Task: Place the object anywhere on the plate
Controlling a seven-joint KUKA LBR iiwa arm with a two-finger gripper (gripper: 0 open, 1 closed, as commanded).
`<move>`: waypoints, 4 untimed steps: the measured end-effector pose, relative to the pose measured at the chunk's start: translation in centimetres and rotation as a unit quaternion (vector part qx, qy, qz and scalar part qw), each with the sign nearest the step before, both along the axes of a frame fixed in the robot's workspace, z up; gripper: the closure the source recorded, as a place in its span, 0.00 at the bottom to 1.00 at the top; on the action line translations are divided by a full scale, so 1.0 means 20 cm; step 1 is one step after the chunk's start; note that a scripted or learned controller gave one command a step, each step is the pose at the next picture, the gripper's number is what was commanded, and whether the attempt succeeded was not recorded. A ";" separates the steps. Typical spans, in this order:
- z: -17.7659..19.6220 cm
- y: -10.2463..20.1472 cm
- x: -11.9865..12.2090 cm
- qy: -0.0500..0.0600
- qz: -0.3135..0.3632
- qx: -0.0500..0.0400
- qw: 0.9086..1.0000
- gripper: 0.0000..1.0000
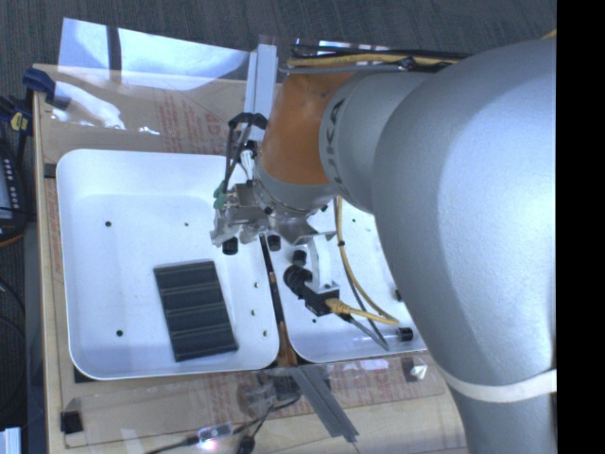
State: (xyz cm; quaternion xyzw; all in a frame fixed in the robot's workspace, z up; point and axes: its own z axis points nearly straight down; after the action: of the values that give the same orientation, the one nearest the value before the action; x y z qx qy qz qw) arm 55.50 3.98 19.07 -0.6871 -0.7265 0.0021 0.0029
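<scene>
Two white bins on the bench (132, 126), one camera view, so take the dark ribbed slab (195, 310) as your reference. It's the only loose item you can see, lying flat on the floor of the left bin (104, 187), in the near part of that bin, long side running roughly front to back with a slight tilt. Nothing touches it. The gripper (236, 225) sits above and a bit to the view's right of the slab's far end, over the left bin close to its right wall, apart from the slab. You can't tell from this angle whether the gripper is wide, narrow or holding anything; its tip is a clutter of small metal and black parts. Up-right of the slab, the orange band (293, 130) shows above the wrist, and the grey arm (454, 206) covers most of the right bin (321, 343). Just right of the slab, past the wall between the bins, a black connector (301, 280) and a yellow cable (364, 310) hang below the wrist over the right bin.
</scene>
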 end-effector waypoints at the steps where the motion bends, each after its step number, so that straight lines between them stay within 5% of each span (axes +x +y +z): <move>1: -0.48 0.37 -0.39 -0.004 0.103 0.001 0.995 1.00; 2: -0.49 0.49 -0.11 -0.003 -0.030 0.000 1.000 1.00; 3: -0.48 0.37 0.12 -0.003 -0.178 0.001 0.984 1.00; 4: -0.13 0.40 -0.14 0.000 -0.245 -0.002 0.970 1.00</move>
State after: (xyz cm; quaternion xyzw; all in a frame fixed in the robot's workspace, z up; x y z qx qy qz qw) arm 52.63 11.95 16.50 -0.8439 -0.5365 0.0022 0.0019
